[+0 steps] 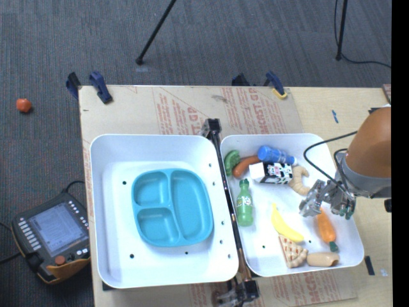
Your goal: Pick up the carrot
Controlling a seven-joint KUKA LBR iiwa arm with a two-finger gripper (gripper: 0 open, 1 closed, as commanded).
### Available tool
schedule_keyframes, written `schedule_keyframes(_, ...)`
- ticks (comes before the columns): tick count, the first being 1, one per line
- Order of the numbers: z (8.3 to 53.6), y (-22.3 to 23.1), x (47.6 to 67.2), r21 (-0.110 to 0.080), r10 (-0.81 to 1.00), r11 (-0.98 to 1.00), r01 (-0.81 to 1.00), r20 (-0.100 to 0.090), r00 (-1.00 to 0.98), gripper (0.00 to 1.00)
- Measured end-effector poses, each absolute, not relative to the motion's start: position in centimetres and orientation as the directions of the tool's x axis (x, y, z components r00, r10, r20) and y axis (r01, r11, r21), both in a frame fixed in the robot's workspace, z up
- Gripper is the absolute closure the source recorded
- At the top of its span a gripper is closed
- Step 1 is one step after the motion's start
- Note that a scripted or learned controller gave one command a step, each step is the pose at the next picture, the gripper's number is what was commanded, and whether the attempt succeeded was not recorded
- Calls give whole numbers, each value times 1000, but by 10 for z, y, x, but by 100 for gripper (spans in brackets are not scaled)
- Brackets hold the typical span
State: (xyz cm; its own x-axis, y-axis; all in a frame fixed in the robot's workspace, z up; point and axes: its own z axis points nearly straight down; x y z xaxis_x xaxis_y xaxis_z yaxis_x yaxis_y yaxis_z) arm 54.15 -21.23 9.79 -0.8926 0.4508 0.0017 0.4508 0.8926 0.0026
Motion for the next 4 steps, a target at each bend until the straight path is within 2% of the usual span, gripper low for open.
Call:
schedule_keyframes(1,133,-212,503,2,148,989,148,1,-989,100)
schedule_keyframes(2,133,-213,503,2,149,989,149,1,-989,0)
schedule_keyframes(3,87,-204,503,2,303,953,303,2,-953,0)
schedule_keyframes(4,88,-194,516,1,-59,998,-59,-2,-998,0)
